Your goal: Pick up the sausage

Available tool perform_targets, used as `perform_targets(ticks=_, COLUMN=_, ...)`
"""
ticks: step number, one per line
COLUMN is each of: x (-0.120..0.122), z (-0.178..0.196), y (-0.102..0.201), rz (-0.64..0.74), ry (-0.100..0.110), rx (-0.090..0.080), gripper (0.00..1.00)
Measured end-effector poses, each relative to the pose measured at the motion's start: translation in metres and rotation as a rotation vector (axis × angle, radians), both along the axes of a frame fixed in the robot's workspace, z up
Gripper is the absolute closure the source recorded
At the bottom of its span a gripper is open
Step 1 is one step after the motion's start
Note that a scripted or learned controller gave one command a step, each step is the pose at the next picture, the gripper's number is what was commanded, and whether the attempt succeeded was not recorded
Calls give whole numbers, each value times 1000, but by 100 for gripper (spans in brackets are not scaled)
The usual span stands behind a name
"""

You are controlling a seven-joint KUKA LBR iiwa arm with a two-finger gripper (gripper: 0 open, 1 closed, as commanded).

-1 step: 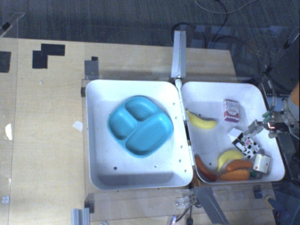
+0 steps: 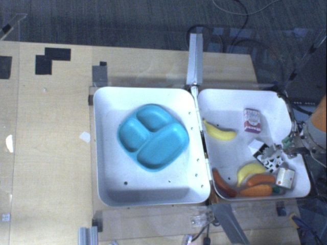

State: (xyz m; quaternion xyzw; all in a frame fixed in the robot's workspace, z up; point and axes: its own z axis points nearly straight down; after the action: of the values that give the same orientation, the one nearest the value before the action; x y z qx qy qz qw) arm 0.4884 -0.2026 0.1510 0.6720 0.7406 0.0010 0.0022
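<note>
The sausage (image 2: 223,183) lies in the right bin's (image 2: 232,97) near-left corner against the wall, long axis running from upper left to lower right; a carrot (image 2: 256,190) and a banana (image 2: 249,171) crowd its right end; the gripper (image 2: 274,157) hovers nearby over a black-and-white object, whether spread or pressed together cannot be told.
</note>
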Motion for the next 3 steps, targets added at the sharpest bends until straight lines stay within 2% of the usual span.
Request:
perform_targets(ticks=1, x=3, z=11, y=0, rz=2, ry=-7, rx=-2, gripper=100)
perform_targets(ticks=2, x=0, z=57, y=24, rz=336, ry=-3, rx=-3, gripper=100)
perform_targets(ticks=3, x=3, z=68, y=24, rz=338, ry=-9, rx=-6, gripper=100)
